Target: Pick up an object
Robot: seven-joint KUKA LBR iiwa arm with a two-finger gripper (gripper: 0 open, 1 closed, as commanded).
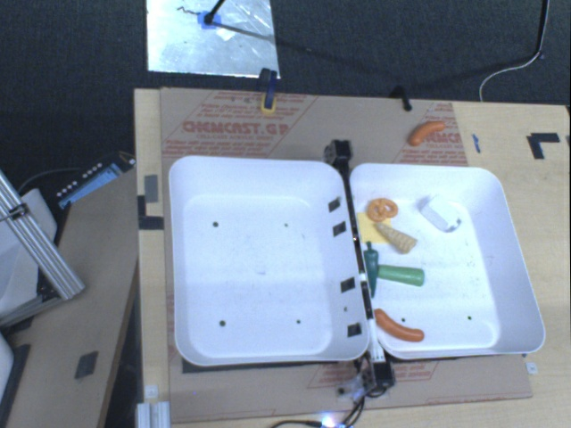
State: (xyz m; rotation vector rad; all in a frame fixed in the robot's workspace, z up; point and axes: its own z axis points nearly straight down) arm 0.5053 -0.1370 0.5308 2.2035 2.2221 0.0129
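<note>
Five small toys crowd the right bin's point(513, 266) inner edge, beside the divider: pretzel point(382, 209), cone point(397, 237), green tool point(393, 274), sausage point(400, 327), white block point(441, 214). Jaws' state: cannot tell.

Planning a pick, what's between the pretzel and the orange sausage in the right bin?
In the camera view, the cone and green toy lie between pretzel and sausage.

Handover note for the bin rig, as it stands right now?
Right bin holds a pretzel, a cone-shaped piece, a white block, a green item and an orange sausage, all lying loose. A second sausage lies on the cardboard behind the bins. Nothing picked yet; the pick is all still to do.
</note>
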